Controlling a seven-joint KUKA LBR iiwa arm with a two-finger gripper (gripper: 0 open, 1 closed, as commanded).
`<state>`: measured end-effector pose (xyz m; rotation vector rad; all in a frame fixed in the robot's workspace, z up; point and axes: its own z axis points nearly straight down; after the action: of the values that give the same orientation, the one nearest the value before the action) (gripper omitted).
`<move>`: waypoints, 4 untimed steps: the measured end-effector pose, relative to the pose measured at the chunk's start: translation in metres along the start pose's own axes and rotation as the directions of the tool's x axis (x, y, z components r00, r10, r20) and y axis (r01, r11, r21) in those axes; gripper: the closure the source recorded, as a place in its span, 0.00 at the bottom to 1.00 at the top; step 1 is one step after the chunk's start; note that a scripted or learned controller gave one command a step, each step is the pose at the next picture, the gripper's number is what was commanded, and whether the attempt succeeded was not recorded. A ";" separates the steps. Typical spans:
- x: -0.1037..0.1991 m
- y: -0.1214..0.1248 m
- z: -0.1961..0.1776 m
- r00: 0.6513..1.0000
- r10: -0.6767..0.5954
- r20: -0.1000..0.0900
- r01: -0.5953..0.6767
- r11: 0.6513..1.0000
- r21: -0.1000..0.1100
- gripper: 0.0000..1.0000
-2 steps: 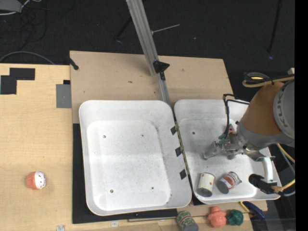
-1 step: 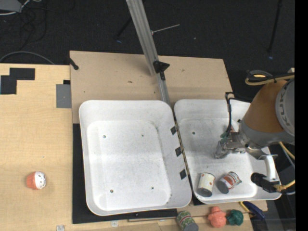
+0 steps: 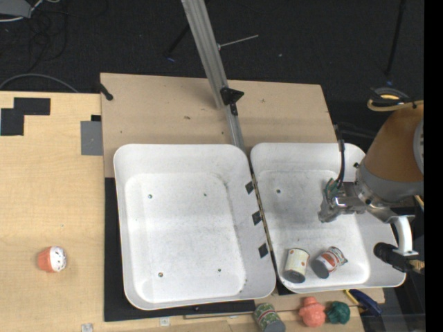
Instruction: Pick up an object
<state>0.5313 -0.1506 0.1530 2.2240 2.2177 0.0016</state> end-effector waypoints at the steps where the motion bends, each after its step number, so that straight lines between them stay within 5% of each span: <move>1: -0.001 0.001 -0.053 1.000 -0.004 0.001 0.004 1.000 -0.002 1.00; 4: 0.171 0.024 -0.062 1.000 -0.007 -0.002 0.007 1.000 0.006 1.00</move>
<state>0.5554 0.0199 0.2154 2.2209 2.2295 -0.0029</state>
